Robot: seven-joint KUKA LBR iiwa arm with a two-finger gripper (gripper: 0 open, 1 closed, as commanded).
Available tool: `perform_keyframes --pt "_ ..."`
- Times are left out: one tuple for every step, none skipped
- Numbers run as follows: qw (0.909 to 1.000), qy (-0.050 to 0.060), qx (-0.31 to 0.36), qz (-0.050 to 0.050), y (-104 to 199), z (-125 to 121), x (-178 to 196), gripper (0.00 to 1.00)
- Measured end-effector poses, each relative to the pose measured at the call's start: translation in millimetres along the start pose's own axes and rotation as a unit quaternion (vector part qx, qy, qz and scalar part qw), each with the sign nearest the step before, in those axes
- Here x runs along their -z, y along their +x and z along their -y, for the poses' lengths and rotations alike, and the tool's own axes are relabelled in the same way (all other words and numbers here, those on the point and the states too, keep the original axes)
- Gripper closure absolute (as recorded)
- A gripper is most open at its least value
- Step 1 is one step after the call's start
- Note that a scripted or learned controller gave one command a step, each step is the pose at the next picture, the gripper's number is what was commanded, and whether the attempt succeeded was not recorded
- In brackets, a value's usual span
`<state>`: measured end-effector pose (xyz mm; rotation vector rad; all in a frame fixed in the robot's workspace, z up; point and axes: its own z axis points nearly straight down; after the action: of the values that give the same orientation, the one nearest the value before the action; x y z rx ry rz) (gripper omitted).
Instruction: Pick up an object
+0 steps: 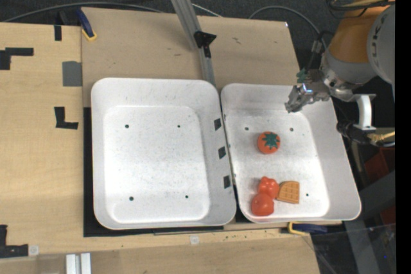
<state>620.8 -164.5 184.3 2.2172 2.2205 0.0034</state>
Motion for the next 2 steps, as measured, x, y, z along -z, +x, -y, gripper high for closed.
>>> perform_keyframes --pt "1.0000 -0.001 0.000 0.000 4.4 -7.7 61.1 1.00" --pt "1.0000 -0.001 0.000 0.000 4.8 -9.1 110.8 1.00"
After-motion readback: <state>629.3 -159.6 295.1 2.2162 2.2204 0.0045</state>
